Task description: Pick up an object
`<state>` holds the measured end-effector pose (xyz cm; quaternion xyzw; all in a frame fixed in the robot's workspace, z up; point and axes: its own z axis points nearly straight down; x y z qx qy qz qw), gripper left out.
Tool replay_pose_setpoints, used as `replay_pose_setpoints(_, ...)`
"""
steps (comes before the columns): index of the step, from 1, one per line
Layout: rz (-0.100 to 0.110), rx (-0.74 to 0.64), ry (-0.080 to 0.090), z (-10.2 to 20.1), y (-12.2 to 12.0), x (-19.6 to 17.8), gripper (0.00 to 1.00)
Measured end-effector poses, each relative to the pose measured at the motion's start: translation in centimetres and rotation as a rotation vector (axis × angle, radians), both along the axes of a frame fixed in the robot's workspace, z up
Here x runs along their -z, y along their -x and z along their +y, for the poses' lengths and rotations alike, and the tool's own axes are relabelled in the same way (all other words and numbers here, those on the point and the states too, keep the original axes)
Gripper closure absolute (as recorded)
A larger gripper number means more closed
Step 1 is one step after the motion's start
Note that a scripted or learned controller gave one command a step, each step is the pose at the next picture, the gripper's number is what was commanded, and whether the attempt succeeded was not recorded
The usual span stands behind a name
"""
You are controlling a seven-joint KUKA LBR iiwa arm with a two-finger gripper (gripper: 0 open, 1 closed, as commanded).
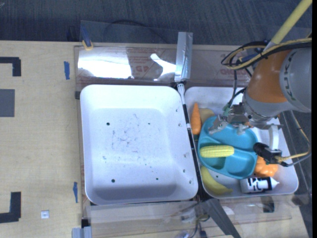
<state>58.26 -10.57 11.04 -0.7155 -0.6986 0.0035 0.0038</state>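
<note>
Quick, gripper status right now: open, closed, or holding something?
Gripper: cannot be told. It is low in the right bin, at the blue bowl; nothing is visibly held.

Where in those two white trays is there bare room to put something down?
The left bin has a bare floor from wall to wall. The right bin is crowded: blue bowl, corn cob, carrot, with the arm above.
</note>
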Motion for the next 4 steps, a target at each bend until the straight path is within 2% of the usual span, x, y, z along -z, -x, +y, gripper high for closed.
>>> replay_pose_setpoints(1, -0.047, -0.042, 0.009, -4.5, 5.2, 1.6, 0.0)
replay_pose_setpoints(2, -0.009, 0.102, 0.001, -7.5, 0.7, 1.2, 0.0)
replay_pose_setpoints(3, -0.039, -0.082, 0.005, -8.3, 4.1, 1.7, 0.0)
replay_pose_setpoints(4, -0.015, -0.444, 0.002, -10.1, 6.3, -16.3, 0.0)
